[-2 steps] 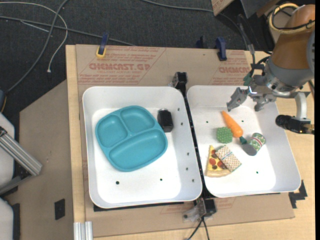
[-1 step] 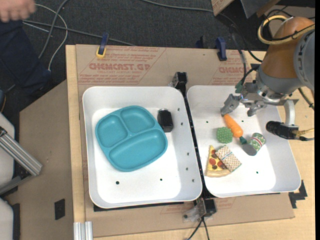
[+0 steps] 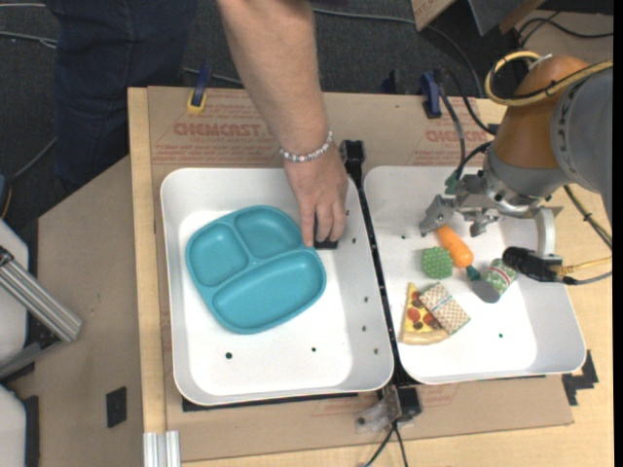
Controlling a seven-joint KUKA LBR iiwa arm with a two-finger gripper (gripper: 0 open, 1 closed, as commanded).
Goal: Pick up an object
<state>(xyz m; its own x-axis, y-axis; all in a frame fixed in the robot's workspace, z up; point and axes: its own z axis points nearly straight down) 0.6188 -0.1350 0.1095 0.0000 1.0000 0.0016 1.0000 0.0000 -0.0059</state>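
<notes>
orange carrot [image 3: 455, 247] under gripper [image 3: 458, 220]; grip state unclear | green ball [image 3: 436, 262], pizza slice [image 3: 422, 315] close by

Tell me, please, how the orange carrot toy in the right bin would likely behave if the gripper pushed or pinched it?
The carrot looks rounded and tapered, so it would probably roll or pivot when nudged. Its smooth surface may slip from a pinch. It touches the green ball, which would likely shift too.
</notes>
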